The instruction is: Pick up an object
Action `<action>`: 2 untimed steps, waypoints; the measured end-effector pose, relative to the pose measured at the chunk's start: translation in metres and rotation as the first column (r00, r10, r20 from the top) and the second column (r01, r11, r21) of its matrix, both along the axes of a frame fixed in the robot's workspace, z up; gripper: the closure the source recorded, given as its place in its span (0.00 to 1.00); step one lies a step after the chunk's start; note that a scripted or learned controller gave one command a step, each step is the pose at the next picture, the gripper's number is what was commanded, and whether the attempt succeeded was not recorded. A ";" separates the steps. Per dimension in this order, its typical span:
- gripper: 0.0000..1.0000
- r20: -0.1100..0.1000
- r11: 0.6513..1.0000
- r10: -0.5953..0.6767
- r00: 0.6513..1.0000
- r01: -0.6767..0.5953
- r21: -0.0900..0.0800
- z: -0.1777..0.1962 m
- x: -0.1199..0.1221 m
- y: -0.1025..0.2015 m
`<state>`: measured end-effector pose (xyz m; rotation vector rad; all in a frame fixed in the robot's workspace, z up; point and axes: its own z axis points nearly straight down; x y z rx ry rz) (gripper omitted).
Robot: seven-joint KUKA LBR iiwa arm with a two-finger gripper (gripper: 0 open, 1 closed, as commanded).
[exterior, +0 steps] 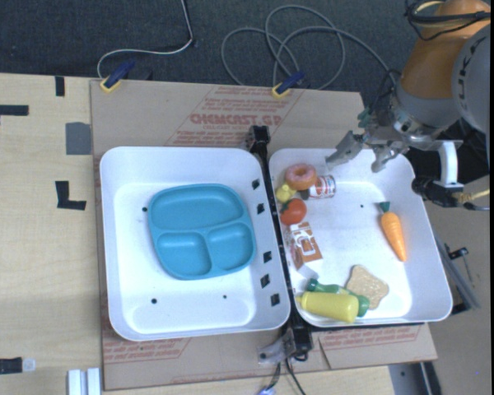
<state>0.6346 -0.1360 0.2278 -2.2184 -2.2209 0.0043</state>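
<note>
White bins sit side by side on the tabletop (49,220); the far one from the end effector (364,151) carries a blue divided tray (202,229). The end effector hovers over the near bin's (424,253) upper rim, fingers spread, nothing between them (pre-grasp posture, by judgement). Candidates below it: yellow bottle (329,304), carrot (393,233), and, closest, a donut (300,176).
</note>
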 end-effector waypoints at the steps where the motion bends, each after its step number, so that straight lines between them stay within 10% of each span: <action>1: 0.00 0.001 1.000 -0.001 1.000 0.001 -0.001 -0.117 0.008 0.032; 2: 0.00 0.012 1.000 0.002 1.000 -0.002 -0.001 -0.128 0.030 0.038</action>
